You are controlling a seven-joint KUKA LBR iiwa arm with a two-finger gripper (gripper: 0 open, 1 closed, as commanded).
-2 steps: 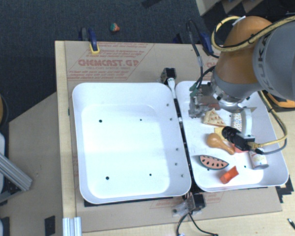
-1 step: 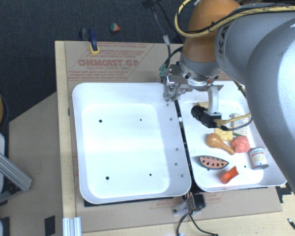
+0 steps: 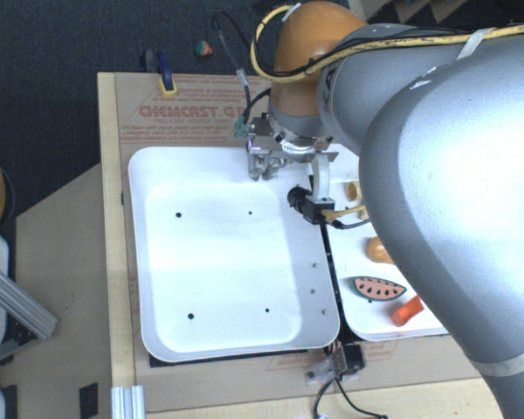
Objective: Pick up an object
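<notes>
Camera view: gripper [image 3: 262,169] hovers at the left bin's [image 3: 157,321] upper edge; whether it is parted or closed, I cannot tell. Toys, like the watermelon slice [image 3: 378,288], lie lower right, so reaching there comes next.

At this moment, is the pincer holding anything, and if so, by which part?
Nothing is held. The pincer hangs over the far edge of the left bin, with nothing visible between its fingers.

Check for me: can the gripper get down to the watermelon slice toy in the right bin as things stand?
Probably yes. The watermelon slice lies flat and uncovered in the right bin, apart from the orange piece beside it. The gripper sits over the left bin's far edge, so it must cross over.
</notes>
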